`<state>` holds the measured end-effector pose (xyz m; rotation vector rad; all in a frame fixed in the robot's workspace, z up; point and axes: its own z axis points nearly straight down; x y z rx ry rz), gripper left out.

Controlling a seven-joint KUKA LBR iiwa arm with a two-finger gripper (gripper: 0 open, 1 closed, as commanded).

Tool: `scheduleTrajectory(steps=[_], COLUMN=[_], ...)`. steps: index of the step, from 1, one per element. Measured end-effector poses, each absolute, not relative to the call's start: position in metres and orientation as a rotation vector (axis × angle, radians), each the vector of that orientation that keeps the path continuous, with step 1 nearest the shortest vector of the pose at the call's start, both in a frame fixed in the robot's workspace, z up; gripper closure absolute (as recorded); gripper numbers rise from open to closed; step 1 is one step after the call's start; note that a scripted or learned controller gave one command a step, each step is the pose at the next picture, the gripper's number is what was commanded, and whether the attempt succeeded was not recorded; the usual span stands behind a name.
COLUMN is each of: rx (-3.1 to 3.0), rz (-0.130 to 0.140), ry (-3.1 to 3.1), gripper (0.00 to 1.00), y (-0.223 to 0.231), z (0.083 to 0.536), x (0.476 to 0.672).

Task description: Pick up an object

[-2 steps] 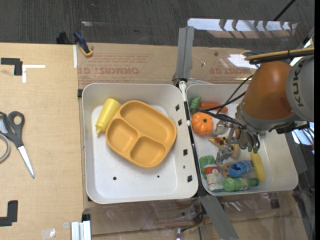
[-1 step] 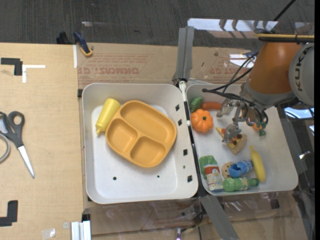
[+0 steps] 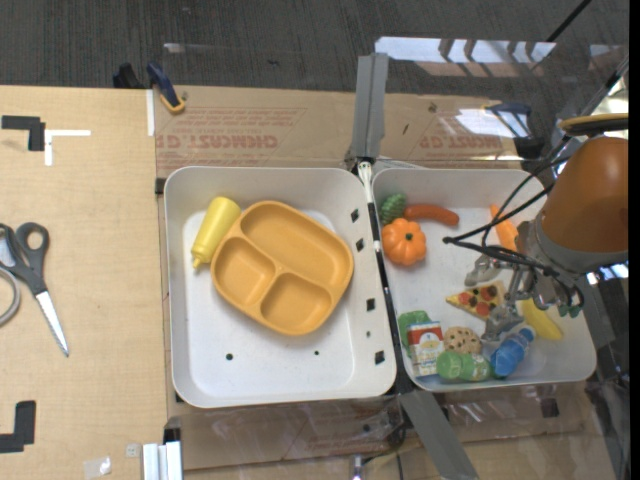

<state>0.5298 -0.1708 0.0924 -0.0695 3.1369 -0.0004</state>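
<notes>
Camera view looks down on the bench, with the two white bins side by side. The left bin lies well to the left of the gripper and carries a yellow divided plate with a yellow bottle touching its upper-left edge. The right bin has the arm over it, its orange band the biggest thing there, and the gripper hangs low among the toys; whether it is open or shut cannot be told from this angle, and nothing is visibly held. An orange pumpkin sits to the gripper's upper left, with a red sausage and a green piece beyond it. A pizza slice lies just left of the gripper. A yellow banana is just right. Below are a blue bottle, a cookie, a small carton and a green can. Scissors rest far left on the bench.
</notes>
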Motion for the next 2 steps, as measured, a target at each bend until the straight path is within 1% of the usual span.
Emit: scheduleTrajectory(steps=[1,2], rx=[-0.08,0.129], rz=[-0.002,0.001], ry=[3.124,3.134], gripper=[0.0,0.0], y=[-0.206,-0.126], z=[0.096,0.092], x=[0.495,0.566])
